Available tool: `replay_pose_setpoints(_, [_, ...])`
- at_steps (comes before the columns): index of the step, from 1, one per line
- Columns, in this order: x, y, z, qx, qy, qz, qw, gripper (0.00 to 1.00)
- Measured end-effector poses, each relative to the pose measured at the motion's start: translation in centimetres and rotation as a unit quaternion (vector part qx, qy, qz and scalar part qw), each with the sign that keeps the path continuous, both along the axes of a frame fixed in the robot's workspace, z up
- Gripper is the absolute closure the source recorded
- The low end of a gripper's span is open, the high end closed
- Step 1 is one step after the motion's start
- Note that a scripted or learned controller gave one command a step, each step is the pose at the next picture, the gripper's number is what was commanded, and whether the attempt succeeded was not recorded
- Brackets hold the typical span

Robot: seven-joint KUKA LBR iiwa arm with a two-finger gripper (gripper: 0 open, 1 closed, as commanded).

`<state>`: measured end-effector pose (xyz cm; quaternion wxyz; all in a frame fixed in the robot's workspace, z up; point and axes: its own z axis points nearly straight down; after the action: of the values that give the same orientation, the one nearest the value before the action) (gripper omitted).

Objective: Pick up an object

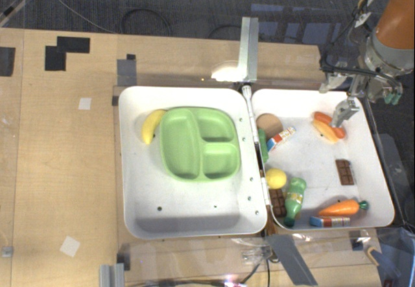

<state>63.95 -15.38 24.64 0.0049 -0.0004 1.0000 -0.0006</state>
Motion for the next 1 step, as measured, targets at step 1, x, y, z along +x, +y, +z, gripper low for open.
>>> replay_pose_setpoints(1, [1.64, -4.14, -15.55, -0.0013, -0.004, -0.018, 0.9998, 0.00])
